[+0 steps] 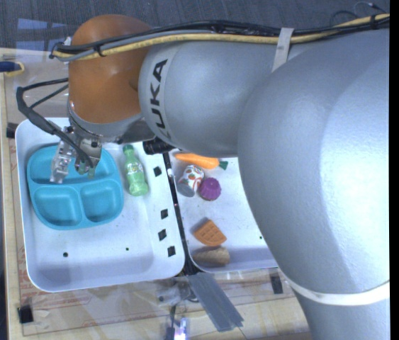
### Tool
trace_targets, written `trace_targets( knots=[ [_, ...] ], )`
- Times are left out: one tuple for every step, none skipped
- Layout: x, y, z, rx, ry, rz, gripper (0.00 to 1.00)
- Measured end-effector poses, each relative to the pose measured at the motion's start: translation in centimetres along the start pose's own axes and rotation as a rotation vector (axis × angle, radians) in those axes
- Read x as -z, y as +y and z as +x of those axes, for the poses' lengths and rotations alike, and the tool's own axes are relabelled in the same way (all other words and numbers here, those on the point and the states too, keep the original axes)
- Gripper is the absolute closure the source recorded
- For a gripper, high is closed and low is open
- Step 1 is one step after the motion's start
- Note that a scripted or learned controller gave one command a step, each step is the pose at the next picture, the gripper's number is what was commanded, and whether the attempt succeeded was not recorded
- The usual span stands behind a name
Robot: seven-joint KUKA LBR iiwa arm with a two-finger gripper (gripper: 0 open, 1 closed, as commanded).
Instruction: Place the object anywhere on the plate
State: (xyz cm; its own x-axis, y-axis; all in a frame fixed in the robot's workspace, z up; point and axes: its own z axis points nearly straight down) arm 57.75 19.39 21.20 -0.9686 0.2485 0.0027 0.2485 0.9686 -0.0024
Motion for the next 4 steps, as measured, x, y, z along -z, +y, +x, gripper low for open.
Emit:
trace_targets(
  knots=[
    [4.2, 1.9, 2.7, 0.391, -0.002, -0.001, 1.00],
    [9.6, -2.1, -3.0, -0.024, -0.001, 0.001, 1.00],
    [1.2, -2.7, 1.9, -0.044, 0.003, 0.002, 1.00],
    [0.5, 2.7, -1.0, 0.062, 0.000, 0.001, 1.00]
  ],
)
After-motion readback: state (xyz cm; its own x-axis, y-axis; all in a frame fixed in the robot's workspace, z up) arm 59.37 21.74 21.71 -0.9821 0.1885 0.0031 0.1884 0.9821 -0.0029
